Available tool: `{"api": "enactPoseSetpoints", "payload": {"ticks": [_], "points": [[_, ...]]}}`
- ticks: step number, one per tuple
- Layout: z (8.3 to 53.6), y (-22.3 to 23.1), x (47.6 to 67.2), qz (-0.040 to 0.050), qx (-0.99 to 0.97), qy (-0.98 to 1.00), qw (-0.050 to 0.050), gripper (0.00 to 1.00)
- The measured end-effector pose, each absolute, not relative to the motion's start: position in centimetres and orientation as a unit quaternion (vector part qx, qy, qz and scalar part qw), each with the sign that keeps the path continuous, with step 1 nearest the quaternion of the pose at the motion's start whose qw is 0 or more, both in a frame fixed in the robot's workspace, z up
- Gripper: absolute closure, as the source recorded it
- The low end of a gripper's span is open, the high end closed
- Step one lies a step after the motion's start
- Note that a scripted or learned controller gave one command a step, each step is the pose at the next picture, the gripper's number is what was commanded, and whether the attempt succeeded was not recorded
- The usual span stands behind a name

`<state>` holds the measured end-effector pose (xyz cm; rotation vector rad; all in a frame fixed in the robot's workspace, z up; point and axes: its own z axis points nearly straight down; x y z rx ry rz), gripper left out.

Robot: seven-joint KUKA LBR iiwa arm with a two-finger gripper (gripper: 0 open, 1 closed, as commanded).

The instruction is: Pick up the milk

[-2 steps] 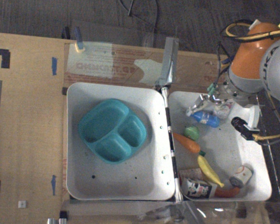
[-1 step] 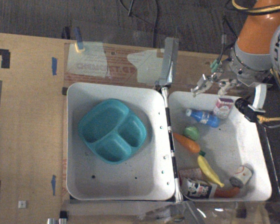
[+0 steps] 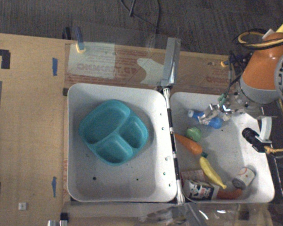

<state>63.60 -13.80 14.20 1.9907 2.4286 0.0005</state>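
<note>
A: Where do we stand on the milk?

B: We judge the pick as not yet made. The milk carton [image 3: 200, 189] lies on its side at the bottom edge of the right bin [image 3: 267, 186], low in the right half of the frame, tucked against the wall next to the divider between the bins. Nothing is touching it from above.

A: And our gripper?

B: The gripper [image 3: 213, 114] is in the upper part of the same bin, well apart from the carton. It sits right over a blue bottle [image 3: 205, 119] with a white cap. We cannot tell whether it is wide, narrow or closed on anything; the metal parts blur into the bottle beneath them.

A: So we may be at the wrong object?

B: That is our reading, though only a judgement. The gripper is at the bottle, not the milk.

A: What lies between the two?

B: Going down the frame from the gripper: a green fruit [image 3: 194, 134], a carrot [image 3: 189, 144] slanting toward the middle of the bin, then a banana [image 3: 211, 172] just above the carton's right end. A small can [image 3: 243, 177] and a reddish sausage-like piece [image 3: 229, 193] sit to the carton's right.

A: The left bin?

B: It holds a teal divided plate [image 3: 113, 131], which is no part of this job.

A: What remains, then?

B: Everything, as far as we can see: travel down the frame to the carton, close on it, lift. The near wall and the banana crowd the carton, so we expect a tight approach.
</note>
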Motion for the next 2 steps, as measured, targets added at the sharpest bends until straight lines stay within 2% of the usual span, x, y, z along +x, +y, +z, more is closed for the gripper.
{"api": "enactPoseSetpoints", "payload": {"ticks": [1, 2], "points": [[8.8, -17.9, 61.3, 0.0014, 0.546, 0.838, 0.003, 0.0], [10.1, -18.2, 61.5, 0.0023, 0.548, 0.837, 0.008, 1.0]]}}
